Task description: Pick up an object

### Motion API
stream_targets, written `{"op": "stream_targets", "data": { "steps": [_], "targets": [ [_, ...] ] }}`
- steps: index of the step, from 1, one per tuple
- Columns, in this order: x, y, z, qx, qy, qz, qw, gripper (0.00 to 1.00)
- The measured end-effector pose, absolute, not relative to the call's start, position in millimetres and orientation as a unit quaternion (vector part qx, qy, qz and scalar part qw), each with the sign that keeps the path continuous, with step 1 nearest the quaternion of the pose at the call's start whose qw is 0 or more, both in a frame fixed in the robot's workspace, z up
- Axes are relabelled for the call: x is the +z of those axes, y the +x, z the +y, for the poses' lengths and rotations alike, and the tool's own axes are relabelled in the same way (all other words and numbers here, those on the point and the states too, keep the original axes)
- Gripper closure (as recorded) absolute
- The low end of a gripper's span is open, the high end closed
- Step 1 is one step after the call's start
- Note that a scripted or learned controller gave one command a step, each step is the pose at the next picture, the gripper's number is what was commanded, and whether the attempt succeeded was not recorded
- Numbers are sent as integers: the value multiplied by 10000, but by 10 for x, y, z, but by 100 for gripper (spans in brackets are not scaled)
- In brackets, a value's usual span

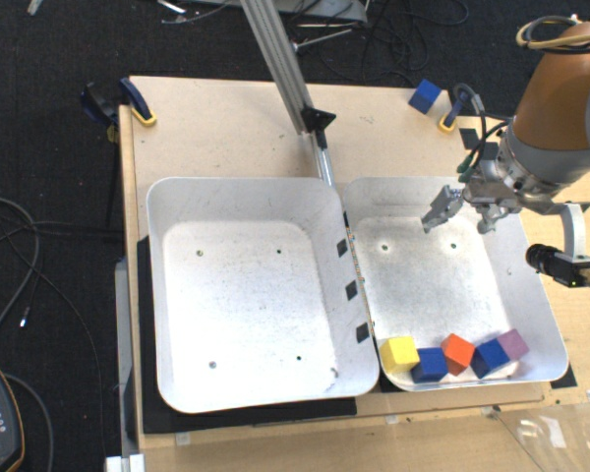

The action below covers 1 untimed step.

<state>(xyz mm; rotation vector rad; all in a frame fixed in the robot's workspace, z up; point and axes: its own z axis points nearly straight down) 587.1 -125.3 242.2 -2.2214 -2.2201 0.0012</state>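
My gripper [462, 215] hangs above the far part of the right bin [442, 283], its two fingers spread open and nothing between them. Along the right bin's near edge lie several blocks in a row: a yellow block [399, 351], a blue block [430, 363], an orange block [458, 351], another blue block [491, 357] and a pale purple block [512, 343]. All of them lie well below and nearer than the gripper.
The left bin [241, 293] stands beside the right one. A blue block [426, 95] sits on the bench at the far right, next to a clamp [448, 118]. A slanted metal pole [280, 52] crosses the far side. A black knob [549, 259] juts out at the right.
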Motion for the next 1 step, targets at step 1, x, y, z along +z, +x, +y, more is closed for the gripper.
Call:
{"op": "stream_targets", "data": {
  "steps": [1],
  "targets": [
    [2985, 6241, -1706, -15, -7081, -7061, -49, 0]
  ]
}}
